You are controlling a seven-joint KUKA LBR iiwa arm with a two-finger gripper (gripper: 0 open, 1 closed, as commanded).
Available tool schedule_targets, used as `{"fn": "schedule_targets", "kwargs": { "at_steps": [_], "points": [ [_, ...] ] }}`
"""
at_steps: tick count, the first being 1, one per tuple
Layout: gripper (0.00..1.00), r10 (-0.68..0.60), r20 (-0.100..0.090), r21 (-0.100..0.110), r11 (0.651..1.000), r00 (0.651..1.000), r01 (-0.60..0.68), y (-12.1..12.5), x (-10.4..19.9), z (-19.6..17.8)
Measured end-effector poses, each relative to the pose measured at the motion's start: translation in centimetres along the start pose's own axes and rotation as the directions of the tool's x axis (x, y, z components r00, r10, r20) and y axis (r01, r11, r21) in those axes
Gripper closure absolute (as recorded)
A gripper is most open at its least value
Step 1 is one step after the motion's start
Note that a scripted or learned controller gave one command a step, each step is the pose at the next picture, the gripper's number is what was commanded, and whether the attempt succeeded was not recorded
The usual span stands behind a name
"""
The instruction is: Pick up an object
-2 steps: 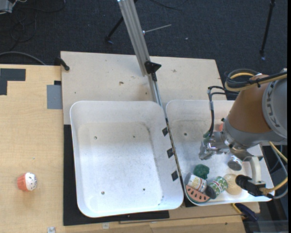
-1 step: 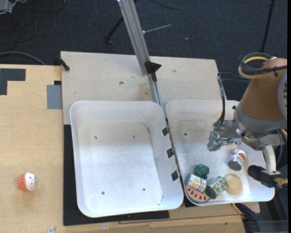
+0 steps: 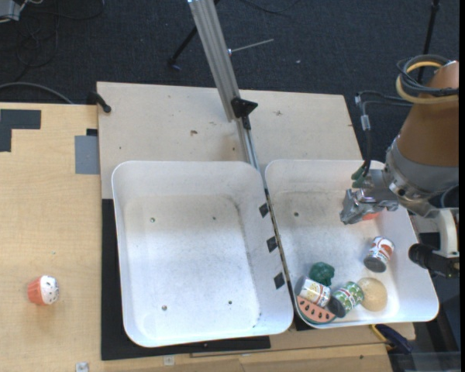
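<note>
My gripper [image 3: 359,208] hangs over the upper right part of the right bin [image 3: 310,184], reaching in from the right. Below it, near the bin's right side, lies a small red and white can [image 3: 379,253]. At the bin's front edge a cluster is packed together: a dark green lump [image 3: 322,272], a small jar with a yellow label [image 3: 315,291], a green can [image 3: 346,296], a tan round object [image 3: 373,293] and a watermelon slice [image 3: 313,312]. I see nothing between the fingers.
The left bin [image 3: 186,246] sits beside the right one, with a black clip-studded divider [image 3: 270,231] between them. A slanted metal rail [image 3: 221,60] rises behind the bins. A small red and white toy [image 3: 43,290] lies on the wooden table at far left.
</note>
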State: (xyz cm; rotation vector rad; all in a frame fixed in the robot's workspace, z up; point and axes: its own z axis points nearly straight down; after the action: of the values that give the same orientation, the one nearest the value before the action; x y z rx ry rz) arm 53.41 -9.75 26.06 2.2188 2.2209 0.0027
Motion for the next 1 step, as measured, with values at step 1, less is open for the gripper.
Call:
{"fn": "schedule_targets", "kwargs": {
  "at_steps": [1],
  "points": [
    [1.0, -0.001, -0.001, 0.005, 1.0, 1.0, 0.001, 0.95, 4.45, -0.09]
  ]
}}
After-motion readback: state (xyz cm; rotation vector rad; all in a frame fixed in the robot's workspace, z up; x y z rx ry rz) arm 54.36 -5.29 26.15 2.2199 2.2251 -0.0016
